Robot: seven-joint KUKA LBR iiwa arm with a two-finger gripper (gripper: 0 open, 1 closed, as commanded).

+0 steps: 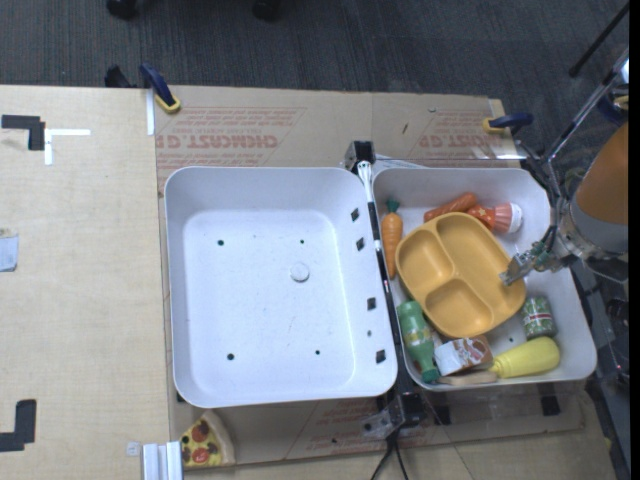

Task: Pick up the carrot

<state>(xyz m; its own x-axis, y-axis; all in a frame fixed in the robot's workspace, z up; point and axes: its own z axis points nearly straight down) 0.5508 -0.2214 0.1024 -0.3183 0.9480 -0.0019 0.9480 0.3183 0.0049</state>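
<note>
The carrot (391, 232) is orange with a green top and lies along the left wall of the right bin (455, 179), pointing toward the front. The gripper (522, 266) hovers at the right edge of the yellow divided plate (461, 272), well to the right of the carrot. Nothing shows between its fingers, and how they stand is too small to make out. The arm's orange band (607, 183) sits at the right edge of the view.
The right bin also holds an orange-red bottle with a white cap (478, 211), a green bottle (415, 334), a small green can (538, 316), a yellow squeeze bottle (524, 358) and a red-white packet (463, 352). The left bin (270, 278) is beside it. A pizza-slice toy (203, 443) lies on the bench.
</note>
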